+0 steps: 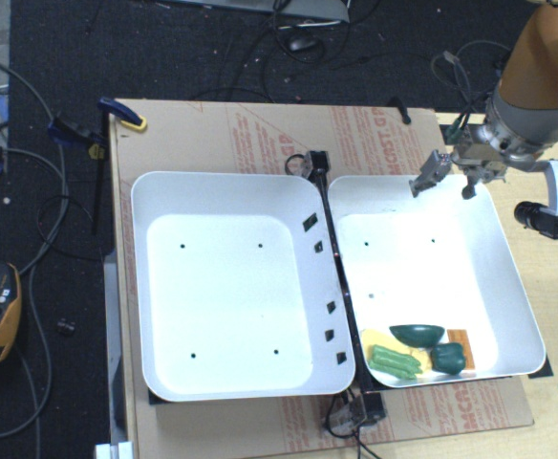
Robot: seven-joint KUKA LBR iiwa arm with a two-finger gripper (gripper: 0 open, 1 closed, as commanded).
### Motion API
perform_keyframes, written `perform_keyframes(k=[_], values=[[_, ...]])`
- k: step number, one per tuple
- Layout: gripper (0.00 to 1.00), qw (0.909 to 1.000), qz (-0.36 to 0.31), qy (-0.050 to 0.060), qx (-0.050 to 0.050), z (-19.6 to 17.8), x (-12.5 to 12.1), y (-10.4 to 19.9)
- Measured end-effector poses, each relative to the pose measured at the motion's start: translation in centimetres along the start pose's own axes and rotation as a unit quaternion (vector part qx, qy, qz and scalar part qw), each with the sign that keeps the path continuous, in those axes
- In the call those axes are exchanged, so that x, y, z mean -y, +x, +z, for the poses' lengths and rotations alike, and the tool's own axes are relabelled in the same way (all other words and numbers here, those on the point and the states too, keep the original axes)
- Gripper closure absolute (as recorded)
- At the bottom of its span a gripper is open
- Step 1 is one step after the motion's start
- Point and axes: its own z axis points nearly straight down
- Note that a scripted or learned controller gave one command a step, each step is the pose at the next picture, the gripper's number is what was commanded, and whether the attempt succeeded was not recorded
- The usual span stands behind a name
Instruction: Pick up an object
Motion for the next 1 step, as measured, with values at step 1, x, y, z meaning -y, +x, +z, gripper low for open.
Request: perform_keyframes(k=[1], values=[[0.00, 1.0000, 0.000, -0.003, 0.000, -0.34, -0.12, 0.02]])
